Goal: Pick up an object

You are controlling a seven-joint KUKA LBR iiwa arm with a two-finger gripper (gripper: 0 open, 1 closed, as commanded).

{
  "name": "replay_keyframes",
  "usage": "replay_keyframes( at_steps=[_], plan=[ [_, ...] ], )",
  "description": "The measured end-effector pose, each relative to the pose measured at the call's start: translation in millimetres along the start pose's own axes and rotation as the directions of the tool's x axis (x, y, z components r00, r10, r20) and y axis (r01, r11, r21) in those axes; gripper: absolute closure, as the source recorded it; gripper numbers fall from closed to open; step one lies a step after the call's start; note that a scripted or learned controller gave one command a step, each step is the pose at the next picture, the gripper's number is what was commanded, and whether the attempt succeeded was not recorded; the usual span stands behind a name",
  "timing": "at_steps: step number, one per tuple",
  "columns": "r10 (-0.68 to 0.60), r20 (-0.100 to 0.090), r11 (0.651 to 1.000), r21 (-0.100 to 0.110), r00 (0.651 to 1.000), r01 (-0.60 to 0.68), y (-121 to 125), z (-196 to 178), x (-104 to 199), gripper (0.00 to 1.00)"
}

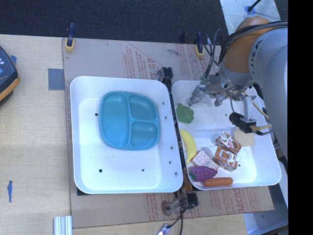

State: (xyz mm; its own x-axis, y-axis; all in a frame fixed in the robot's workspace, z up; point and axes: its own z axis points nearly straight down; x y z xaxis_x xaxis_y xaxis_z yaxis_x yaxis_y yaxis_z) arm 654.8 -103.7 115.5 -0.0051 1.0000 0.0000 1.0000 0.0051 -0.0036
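My gripper (206,99) hangs over the far left part of the right bin (264,177), under the orange-banded wrist. Its two metal fingers (196,95) stand apart, open, with nothing between them. Just below and left of them lies a green leafy piece (185,113). Nearer the front of that bin are a yellow banana (189,143), a purple bunch of grapes (202,172), an orange carrot (218,182), a pink and white block (202,159), two brown and white patterned pieces (227,151) and a beige round piece (244,137).
The left bin (83,175) holds a blue divided plate (129,120). A black ridge with clips (172,126) separates the two bins. A black cable end (241,122) hangs from the arm over the right bin. A yellow and black device (6,77) sits at the far left edge.
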Motion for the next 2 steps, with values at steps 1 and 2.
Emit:
replay_keyframes(
  at_steps=[1,2],
  plan=[
    [0.003,0.0,1.0,0.0,1.0,-0.003,-34.3,17.3,-105.9,0.0],
    [0.001,0.0,1.0,-0.003,1.0,-0.001,1.4,-62.7,-69.6,0.0]
  ],
)
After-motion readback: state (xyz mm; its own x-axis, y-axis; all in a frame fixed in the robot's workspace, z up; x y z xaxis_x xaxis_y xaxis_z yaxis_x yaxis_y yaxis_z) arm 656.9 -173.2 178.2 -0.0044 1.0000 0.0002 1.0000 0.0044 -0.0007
